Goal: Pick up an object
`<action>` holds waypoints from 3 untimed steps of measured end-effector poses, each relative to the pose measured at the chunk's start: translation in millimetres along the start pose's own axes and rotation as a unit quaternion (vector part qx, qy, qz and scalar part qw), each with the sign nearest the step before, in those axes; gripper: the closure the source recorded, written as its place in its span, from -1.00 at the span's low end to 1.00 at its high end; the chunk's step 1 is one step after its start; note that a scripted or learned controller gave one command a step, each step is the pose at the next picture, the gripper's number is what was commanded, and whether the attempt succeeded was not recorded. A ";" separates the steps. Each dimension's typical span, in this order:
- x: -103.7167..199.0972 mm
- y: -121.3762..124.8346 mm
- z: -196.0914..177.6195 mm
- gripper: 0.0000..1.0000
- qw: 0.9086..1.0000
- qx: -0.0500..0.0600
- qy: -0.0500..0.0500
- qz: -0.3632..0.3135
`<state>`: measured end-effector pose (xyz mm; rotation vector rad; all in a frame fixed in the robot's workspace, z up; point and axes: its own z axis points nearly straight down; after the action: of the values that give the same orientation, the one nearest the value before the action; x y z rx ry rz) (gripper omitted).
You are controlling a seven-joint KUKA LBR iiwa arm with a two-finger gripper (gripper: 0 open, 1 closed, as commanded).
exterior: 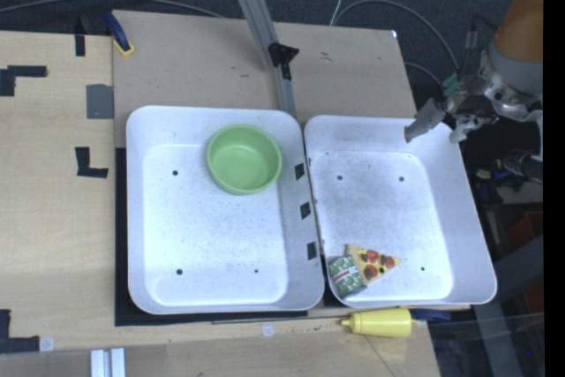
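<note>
Over the upper right corner of the right bin (441, 190), the gripper (434, 121) hangs at the end of the grey arm (516, 57), with nothing seen between its parts; whether it is parted or closed cannot be told from here. Well apart from it, at the right bin's near left corner, lie a pizza slice toy (375, 261) and, touching it, a small green packet (346, 275). Across in the left bin (177, 243), a green bowl (244, 159) sits upright near the far wall. A yellow bottle (381, 323) lies on the bench just outside the right bin's near rim.
</note>
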<state>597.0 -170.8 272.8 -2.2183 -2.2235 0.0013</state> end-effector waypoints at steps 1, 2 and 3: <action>0.0 0.0 0.0 -1.00 1.000 0.000 0.000 0.000; 10.3 -2.0 50.8 -1.00 1.000 0.002 0.000 0.000; 9.0 -4.8 115.6 -1.00 1.000 0.003 0.000 0.001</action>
<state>592.0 -161.9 157.2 -2.2161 -2.2184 0.0085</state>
